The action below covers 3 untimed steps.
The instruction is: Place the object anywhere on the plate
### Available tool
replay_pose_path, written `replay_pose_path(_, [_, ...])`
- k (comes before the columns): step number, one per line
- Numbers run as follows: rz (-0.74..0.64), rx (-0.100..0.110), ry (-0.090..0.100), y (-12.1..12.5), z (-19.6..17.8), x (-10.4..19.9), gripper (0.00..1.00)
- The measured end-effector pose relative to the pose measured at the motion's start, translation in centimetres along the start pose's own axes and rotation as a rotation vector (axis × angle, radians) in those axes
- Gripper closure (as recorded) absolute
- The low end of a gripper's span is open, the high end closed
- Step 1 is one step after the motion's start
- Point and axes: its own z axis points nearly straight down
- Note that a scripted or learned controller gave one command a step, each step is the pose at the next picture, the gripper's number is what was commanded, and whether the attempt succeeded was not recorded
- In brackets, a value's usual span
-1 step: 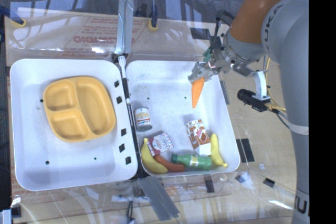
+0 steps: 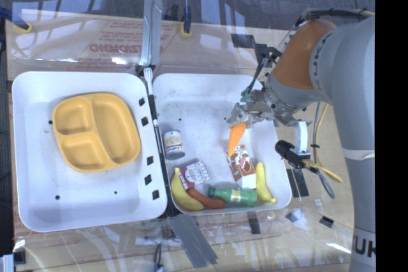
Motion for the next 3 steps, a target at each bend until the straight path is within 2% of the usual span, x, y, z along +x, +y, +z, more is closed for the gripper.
replay_pose_path(1, [0.076,-0.002,0.000,-1.0,-4.3,8.7,1.00])
replay_pose_path(2, [0.077,0.001,0.000,-4.4,-5.3,18.1,1.00])
replay_pose_path(3, [0.150,0.000,0.000,-4.1,-8.8,28.5,1.00])
